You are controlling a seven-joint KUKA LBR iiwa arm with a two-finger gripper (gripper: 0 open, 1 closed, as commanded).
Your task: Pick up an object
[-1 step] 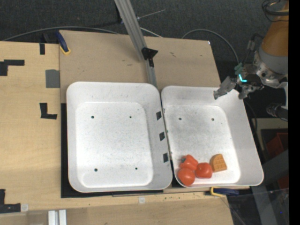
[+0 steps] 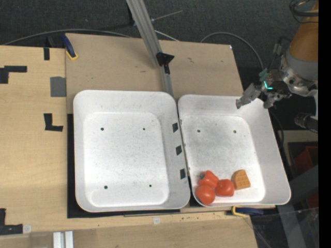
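A pale wooden table (image 2: 124,61) carries two shallow white speckled bins. Near the front of the right bin (image 2: 269,138) cluster glossy red rounded pieces (image 2: 213,186) touching a tan ridged block (image 2: 240,179). Farther back, the tool (image 2: 257,95) hovers at the rim, fingers spread, holding nothing.

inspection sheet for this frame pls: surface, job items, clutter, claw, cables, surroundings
Surface: tan wooden bench bearing two shallow white plastic bins, left bin and right bin.
Job's things: three red rounded pieces clustered with a small tan waffle-like block in the right bin's near corner.
Clutter: black tape strips and a grey patch on the bench's left.
Grippers: claw over the right bin's far right rim; nothing seen between its fingers.
Cables: thin dark cable behind the bench.
Surroundings: grey metal pole, dark carpet.
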